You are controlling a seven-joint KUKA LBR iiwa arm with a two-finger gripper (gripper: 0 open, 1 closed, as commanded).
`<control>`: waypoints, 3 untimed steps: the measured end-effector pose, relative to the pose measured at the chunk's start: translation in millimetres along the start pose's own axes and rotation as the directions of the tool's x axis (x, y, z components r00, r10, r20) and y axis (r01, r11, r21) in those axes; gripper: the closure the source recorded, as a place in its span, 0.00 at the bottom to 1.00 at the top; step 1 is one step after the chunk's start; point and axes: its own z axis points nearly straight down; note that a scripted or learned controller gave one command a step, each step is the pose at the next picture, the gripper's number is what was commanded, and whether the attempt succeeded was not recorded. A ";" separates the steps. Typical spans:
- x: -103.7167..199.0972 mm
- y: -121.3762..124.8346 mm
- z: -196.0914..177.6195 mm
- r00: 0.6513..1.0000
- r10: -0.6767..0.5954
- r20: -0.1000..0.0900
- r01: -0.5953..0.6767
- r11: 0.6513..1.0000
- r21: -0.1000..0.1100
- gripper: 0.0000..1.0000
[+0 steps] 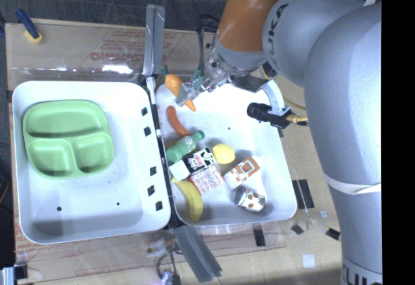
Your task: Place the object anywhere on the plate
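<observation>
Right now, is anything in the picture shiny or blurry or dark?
Camera view: bright glare streaks the clear strip above the left bin; a soft shadow darkens that bin's near corner; the gripper looks a bit blurred over the orange carrot; the green plate and the banana are evenly lit and sharp.

Carrot (pixel 175 86) half behind gripper (pixel 192 91)

Pale wooden tabletop (pixel 78 41) bearing 2 shallow white plastic bins side by side: left bin (pixel 84 212), right bin (pixel 272 203), touching along a grey divider strip (pixel 154 41). Small blue-and-yellow clip (pixel 28 24) near far left corner. Black tape marks (pixel 303 194) at near right.
</observation>
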 end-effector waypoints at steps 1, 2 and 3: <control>15.0 -28.7 21.3 0.968 0.252 -0.003 -0.252 0.968 0.007 1.00; 91.9 -22.3 21.2 0.999 0.047 -0.004 -0.047 0.999 0.006 1.00; 146.6 29.6 20.6 0.999 -0.048 -0.002 0.048 0.999 0.002 1.00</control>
